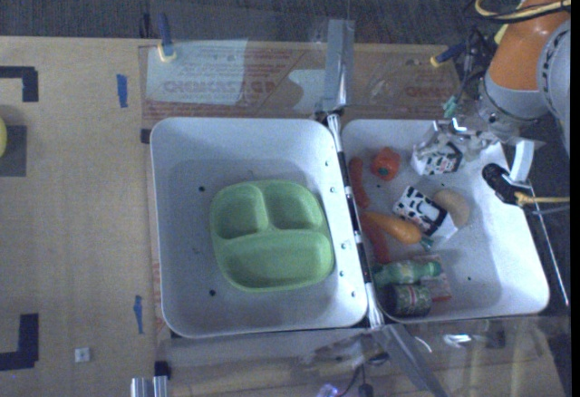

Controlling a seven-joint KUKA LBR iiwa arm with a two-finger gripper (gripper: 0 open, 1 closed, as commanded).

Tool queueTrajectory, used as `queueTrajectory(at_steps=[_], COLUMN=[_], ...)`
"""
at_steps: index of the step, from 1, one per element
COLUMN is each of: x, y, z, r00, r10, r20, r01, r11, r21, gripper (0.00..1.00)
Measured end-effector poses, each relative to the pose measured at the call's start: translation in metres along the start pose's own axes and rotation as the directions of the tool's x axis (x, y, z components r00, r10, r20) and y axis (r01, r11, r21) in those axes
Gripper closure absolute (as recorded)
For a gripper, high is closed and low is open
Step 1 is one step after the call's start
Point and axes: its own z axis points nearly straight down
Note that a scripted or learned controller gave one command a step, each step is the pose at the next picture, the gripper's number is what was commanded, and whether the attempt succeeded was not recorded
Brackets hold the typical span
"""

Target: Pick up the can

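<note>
The can (412, 298), dark with a red and green label, lies on its side at the front edge of the right bin (507, 282). A green bottle (408, 273) lies just behind it, touching or nearly touching. My gripper (441, 157) hangs low over the back of that bin, well behind the can and slightly to its right. The grey wrist with the orange band (526, 51) rises above it at the upper right. Nothing of the can is near the gripper.
A black-and-white patterned carton (419, 205), a beige roll (453, 205), a carrot (394, 226), an orange-red round fruit (385, 164) and a red pepper (356, 179) crowd the right bin's left half. A green divided plate (270, 235) lies in the left bin (181, 159).
</note>
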Motion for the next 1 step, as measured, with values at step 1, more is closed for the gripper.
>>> queueTrajectory(at_steps=[1], x=[0.0346], y=[0.0021], z=[-0.0113], r00=[0.857], r10=[-0.516], r20=[-0.001], r01=[0.516], r11=[0.857], r21=[-0.001], gripper=[0.00])
